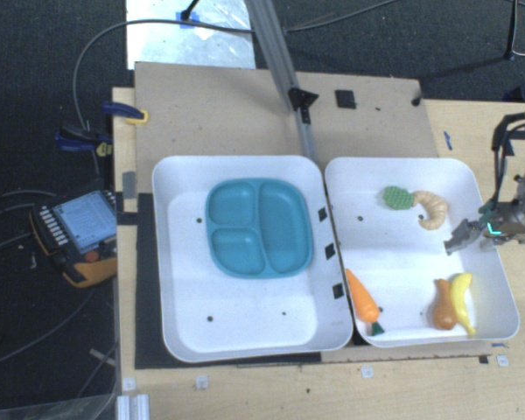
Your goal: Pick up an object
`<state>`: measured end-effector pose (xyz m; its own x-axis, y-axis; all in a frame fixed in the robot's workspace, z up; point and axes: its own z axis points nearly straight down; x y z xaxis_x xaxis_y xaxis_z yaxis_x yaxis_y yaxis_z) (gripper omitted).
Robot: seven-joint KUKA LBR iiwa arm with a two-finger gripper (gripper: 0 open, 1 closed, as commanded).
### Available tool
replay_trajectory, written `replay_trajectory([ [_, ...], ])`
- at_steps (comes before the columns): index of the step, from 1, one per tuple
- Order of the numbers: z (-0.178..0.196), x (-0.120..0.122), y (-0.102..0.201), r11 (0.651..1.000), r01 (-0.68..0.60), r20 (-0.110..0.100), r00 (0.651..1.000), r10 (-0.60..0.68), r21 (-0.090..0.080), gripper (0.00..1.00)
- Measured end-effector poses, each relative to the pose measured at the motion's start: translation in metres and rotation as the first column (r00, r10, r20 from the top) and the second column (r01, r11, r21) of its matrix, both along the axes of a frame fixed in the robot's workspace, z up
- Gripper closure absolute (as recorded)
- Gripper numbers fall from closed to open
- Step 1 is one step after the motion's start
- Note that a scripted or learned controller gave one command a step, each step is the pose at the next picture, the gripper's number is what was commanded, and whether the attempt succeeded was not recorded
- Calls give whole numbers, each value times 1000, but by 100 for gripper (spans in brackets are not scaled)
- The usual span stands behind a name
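The right bin [394, 261] holds several toy foods. A green knobbly piece [399, 199] lies at the back beside a tan croissant [433, 209]. An orange carrot [362, 296] rests against the bin's left wall near the front. A yellow banana [463, 299] and an orange-brown piece [443, 310] lie together at the front right. My gripper [464, 236] hangs over the bin's right rim, right of the croissant and above the banana, with nothing seen in it.
The left bin [188, 313] holds a blue divided plate [259, 227]. A grey pole [276, 46] slants in from the top to the bins' back edge. Cables, clamps and a small device [79, 230] lie off the bench at left.
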<state>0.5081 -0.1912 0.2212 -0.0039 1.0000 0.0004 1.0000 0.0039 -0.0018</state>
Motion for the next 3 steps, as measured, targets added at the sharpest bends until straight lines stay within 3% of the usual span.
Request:
replay_trajectory([
  [1, 1, 1, 0, 1000, -1, 3, 1000, 1, -1, 0],
  [3, -101, -4, -3, 1000, 3, -1, 1000, -3, 1, 0],
])
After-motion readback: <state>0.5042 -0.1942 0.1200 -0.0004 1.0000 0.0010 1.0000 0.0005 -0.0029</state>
